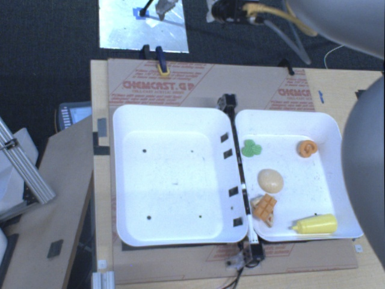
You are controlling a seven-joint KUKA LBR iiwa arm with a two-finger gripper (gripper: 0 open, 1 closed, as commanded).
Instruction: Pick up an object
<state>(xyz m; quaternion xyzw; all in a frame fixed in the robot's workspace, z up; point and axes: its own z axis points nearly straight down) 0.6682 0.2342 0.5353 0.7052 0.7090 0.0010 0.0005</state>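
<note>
Gripper up at the top of the camera view, over a shiny metal sheet, well apart from both bins

Apart or together: cannot tell at this angle. Straight below the gripper, the left bin. Further down and off to its right, in the right bin: green clover-shaped toy nearest, orange ring, beige egg, orange waffle-like piece, and farthest away a yellow squeeze bottle lying on its side
</note>
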